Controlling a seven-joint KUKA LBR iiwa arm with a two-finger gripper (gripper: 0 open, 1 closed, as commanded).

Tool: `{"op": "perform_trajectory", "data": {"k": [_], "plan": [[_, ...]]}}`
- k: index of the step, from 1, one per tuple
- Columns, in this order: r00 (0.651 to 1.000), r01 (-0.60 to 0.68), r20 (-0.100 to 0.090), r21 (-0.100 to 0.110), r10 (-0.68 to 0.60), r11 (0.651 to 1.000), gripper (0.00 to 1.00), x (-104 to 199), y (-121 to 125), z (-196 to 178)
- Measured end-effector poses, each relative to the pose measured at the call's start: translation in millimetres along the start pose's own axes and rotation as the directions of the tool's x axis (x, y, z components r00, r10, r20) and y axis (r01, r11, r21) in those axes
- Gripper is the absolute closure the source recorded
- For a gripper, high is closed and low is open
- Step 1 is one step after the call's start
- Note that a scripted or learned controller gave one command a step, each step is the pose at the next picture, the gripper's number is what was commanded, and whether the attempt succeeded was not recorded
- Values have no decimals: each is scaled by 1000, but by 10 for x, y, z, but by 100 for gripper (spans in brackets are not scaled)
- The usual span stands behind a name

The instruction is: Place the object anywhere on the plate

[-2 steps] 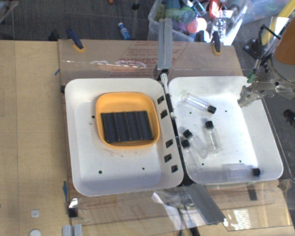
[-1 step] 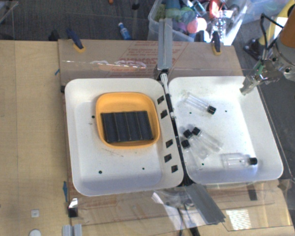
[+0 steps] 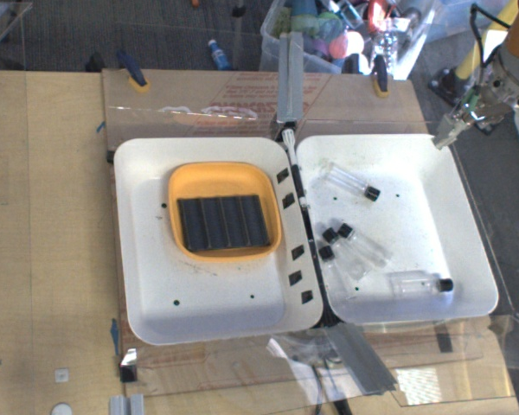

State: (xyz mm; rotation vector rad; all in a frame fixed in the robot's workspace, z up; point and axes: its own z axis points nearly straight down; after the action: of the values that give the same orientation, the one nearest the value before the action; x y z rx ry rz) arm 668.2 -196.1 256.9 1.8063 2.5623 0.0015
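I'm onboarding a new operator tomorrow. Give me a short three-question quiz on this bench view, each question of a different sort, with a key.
1. True or false: the yellow plate lies in the left bin.
2. Which bin holds the clear vials with black caps? A) left B) right C) both
3. Fill in: the dark ridged block rests on the ____.

Key: 1 true; 2 B, they lie scattered in the right bin; 3 plate. The tool sits by that bin's far right corner; whether it is open cannot be told.
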Motion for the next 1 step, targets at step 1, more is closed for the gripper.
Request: {"op": "perform_trajectory", "data": {"k": [1], "plan": [[973, 233, 1, -2, -233, 973, 100, -258, -94, -448]]}}
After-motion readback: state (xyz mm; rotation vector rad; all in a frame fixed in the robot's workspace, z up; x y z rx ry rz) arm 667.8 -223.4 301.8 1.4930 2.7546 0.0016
